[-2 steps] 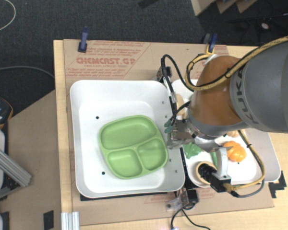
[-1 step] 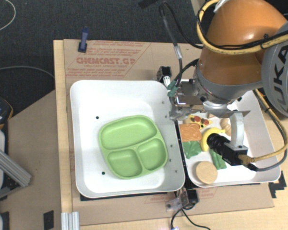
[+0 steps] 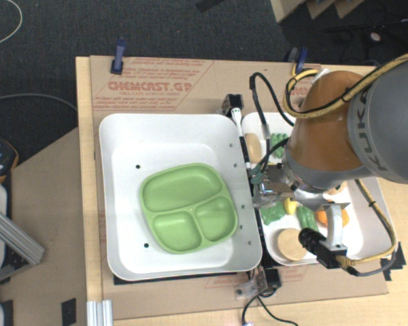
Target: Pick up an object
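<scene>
Grey KUKA arm with orange band (image 3: 326, 124) reaching in from 3 o'clock, bulk of it hanging over the right shallow white bin (image 3: 377, 216) and covering most of that bin's contents. Two-finger gripper (image 3: 268, 185) low at the right bin's 9 o'clock edge, just beside the wall shared with the left bin; whether apart or together, cannot tell, hidden under the wrist and tangled in black cables.

Small green plastic toy piece (image 3: 272, 212) lying just at 6 o'clock of the gripper. Another green piece (image 3: 306, 217) beside it toward 3 o'clock, touching a small orange object (image 3: 321, 217). Round tan disc on a pale plate-like shape (image 3: 290, 244) at the bin's 7 o'clock corner. Tan cylindrical item (image 3: 253, 148) and a green leafy-looking piece (image 3: 277, 145) at the bin's 10 o'clock side, near the wall.

Left shallow white bin (image 3: 122, 141) holding a light green three-compartment plastic tray (image 3: 187, 206), set near the middle, slightly toward 5 o'clock. Both bins resting on a brown cardboard sheet with red lettering (image 3: 149, 80)
</scene>
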`<state>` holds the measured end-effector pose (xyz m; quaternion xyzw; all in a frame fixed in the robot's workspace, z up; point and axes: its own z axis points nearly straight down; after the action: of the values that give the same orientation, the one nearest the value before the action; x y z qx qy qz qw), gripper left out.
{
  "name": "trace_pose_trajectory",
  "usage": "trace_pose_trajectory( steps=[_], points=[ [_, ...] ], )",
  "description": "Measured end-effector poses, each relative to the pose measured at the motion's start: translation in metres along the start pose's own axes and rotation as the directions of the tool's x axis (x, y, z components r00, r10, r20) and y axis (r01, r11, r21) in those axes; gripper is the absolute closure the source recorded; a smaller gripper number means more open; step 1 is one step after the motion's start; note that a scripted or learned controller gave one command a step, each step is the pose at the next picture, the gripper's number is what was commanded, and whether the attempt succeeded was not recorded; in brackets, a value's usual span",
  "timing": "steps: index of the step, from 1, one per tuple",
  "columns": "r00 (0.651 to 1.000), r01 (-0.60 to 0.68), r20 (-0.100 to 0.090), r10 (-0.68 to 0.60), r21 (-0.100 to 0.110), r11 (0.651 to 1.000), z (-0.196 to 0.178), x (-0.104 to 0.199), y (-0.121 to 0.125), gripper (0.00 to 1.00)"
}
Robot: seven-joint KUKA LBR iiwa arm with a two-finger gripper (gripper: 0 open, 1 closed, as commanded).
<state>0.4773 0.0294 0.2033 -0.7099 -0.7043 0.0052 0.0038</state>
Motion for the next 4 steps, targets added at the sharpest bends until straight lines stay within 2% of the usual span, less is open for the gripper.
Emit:
trace_pose_trajectory(
  steps=[1, 2, 3, 4],
  points=[
    [1.0, 0.014, -0.005, -0.014, -0.026, 1.0, -0.121, 0.036, 0.001, 1.0],
    [1.0, 0.01, -0.005, -0.01, -0.03, 0.999, -0.246, 0.031, 0.0, 1.0],
    [1.0, 0.004, 0.0, -0.004, 0.0, 1.0, -0.125, 0.005, -0.001, 1.0],
    [1.0, 0.009, -0.001, -0.009, -0.015, 1.0, -0.142, 0.006, 0.001, 1.0]
  ],
)
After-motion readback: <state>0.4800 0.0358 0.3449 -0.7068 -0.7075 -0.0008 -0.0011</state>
